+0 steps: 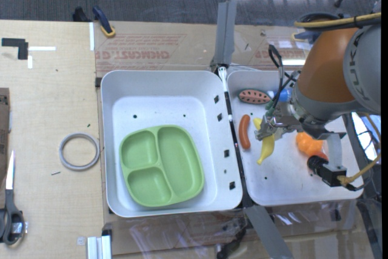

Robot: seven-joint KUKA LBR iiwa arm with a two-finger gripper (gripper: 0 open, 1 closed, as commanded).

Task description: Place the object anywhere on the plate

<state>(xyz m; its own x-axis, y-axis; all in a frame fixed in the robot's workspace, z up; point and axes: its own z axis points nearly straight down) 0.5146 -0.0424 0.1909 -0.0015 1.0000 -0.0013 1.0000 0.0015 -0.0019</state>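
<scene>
From above, you see two white bins side by side. The left bin [121,94] holds a green three-part plate [161,164] at its 6 o'clock side, with nothing on it. The right bin [285,188] holds a red sausage [244,131] at its 9 o'clock edge, a spotted oval toy [253,96] toward 11 o'clock, an orange toy [309,144] at 3 o'clock, and a yellow banana [266,147] near the middle. Your gripper [271,126] hangs right over the banana's upper end; whether its jaws are wide or closed, you cannot tell, nor whether the banana is gripped. Judging by this, nothing has reached the plate: the pick, the carry to 9 o'clock and the release all remain.
</scene>
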